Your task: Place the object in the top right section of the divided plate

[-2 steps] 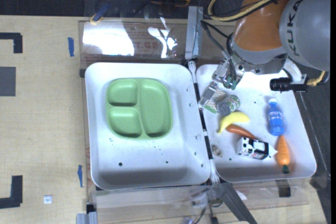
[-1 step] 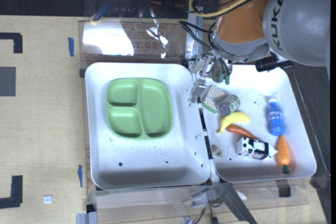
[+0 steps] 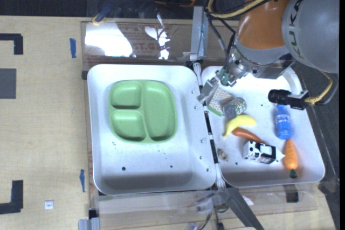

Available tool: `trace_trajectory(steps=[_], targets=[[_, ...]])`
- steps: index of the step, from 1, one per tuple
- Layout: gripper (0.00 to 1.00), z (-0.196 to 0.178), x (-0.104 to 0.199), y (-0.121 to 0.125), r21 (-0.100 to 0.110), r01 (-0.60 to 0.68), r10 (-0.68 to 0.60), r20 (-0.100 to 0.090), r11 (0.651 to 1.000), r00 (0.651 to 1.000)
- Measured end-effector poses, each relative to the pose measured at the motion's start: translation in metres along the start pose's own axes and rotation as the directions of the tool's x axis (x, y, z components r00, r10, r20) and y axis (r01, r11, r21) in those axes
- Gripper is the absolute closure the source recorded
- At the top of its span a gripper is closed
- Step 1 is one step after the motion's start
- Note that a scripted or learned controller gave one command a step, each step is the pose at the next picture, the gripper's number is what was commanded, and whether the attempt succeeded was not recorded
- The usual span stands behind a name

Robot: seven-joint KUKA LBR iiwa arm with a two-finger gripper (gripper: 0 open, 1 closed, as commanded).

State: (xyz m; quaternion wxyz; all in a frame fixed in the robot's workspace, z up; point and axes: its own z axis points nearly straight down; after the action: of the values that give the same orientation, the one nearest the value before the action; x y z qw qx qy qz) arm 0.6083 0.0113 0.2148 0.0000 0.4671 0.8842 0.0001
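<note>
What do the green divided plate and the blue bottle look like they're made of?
The divided plate looks like matte moulded plastic: even green, soft rounded ridges, no glare. The bottle seems to be translucent blue plastic with a glossy highlight, though it is small here.

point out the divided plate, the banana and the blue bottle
divided plate [image 3: 159,110]: camera view, on its large right section, in the left bin.
banana [image 3: 239,124]: camera view, mid-curve, in the right bin.
blue bottle [image 3: 283,123]: camera view, on its body, right bin.
</note>
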Motion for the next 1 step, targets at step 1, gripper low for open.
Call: trace_trajectory(steps=[1], targets=[[0.00, 0.0190, -0.1097, -0.1171, 0.001, -0.225, 0.225, 0.000, 0.974, 0.974]])
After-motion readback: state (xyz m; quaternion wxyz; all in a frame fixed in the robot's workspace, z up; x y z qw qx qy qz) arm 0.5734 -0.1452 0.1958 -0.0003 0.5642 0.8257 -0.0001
